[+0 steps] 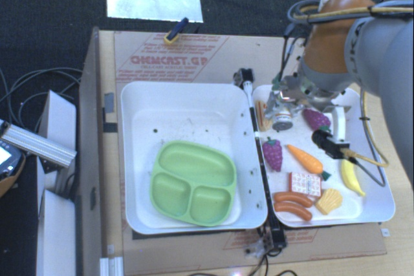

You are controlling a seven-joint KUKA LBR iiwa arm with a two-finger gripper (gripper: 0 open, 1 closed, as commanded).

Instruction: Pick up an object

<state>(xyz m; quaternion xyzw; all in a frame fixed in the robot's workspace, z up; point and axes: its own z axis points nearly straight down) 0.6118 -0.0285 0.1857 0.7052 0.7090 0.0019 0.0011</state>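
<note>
My gripper (282, 118) hangs low over the far left part of the right bin (372, 209), beside a purple fruit (316, 118) and just right of some tan sticks (261, 114) by the bin's left wall. Nearer the front lie a bunch of purple grapes (272, 154), an orange carrot (304, 158), a square cracker (305, 183), two sausages (292, 203), a yellow ridged piece (328, 201) and a banana (351, 176). I see nothing held between the gripper's tips.
The left bin (139, 139) holds a green divided plate (193, 181). A raised divider (257, 152) separates the two bins. The arm (336, 29) covers the right bin's far right corner.
</note>
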